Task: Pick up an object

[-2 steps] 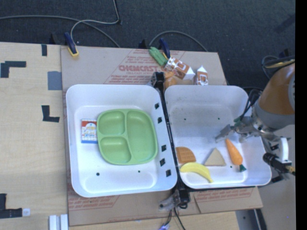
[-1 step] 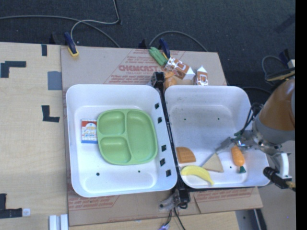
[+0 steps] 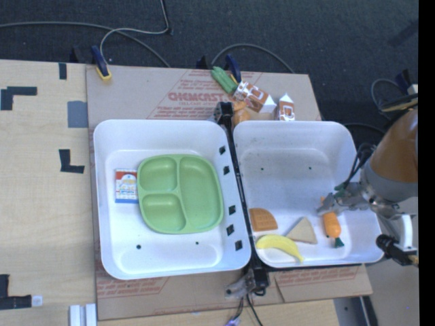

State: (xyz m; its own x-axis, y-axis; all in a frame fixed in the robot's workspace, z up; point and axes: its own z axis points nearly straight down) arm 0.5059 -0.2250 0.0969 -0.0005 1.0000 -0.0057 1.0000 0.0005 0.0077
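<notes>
The right bin (image 3: 299,141) holds several toy foods along its near side. There is an orange carrot (image 3: 332,225), a tan wedge (image 3: 304,231), a yellow banana (image 3: 279,246) and a brown bread piece (image 3: 262,219). My gripper (image 3: 335,202) hangs low over the right part of this bin, just above and behind the carrot. Nothing shows as held in it. The grey arm with its orange band (image 3: 399,156) reaches in from the right.
The left bin (image 3: 109,141) holds a green divided plate (image 3: 181,192) and a small printed card (image 3: 126,185) beside it. Small boxes (image 3: 255,99) and a green clamp (image 3: 224,79) lie on the cardboard behind the bins. A black divider (image 3: 231,182) joins both bins.
</notes>
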